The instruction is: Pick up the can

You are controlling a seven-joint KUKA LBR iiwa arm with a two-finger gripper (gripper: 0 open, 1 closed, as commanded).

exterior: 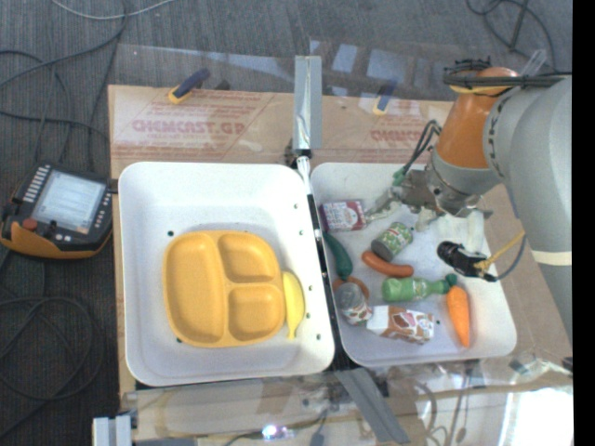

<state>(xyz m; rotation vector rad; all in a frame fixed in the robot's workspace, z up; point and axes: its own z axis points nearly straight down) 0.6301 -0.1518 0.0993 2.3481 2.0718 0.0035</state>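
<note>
While lying tilted on its side in the upper middle of the right shallow white bin (502,337), the small green-labelled metal can (392,240) is resting just above a red-orange sausage-shaped toy (388,267) and to the right of a dark red printed packet (344,215). Just above the can, the two-finger tool (410,196) is hanging at the end of the grey arm with the orange band (465,133); whether it is released or clenched cannot be told from this slant, and nothing is showing in its grasp.

Judging by its look, the can is stiff and light, with a smooth curved wall that is likely to roll or slip under a poor pinch. Taking hold across the round body, at its middle and square to its long axis, is seeming the safest, since the flat ends are lying too far apart.

Further out, a green bottle-shaped toy (416,289), an orange carrot toy (458,314), a dark green pepper-like toy (338,252) and a brown-and-white carton (405,323) are crowding the lower half. On the desk beside it, the left white bin (149,360) is carrying a yellow divided plastic tray (224,287).
</note>
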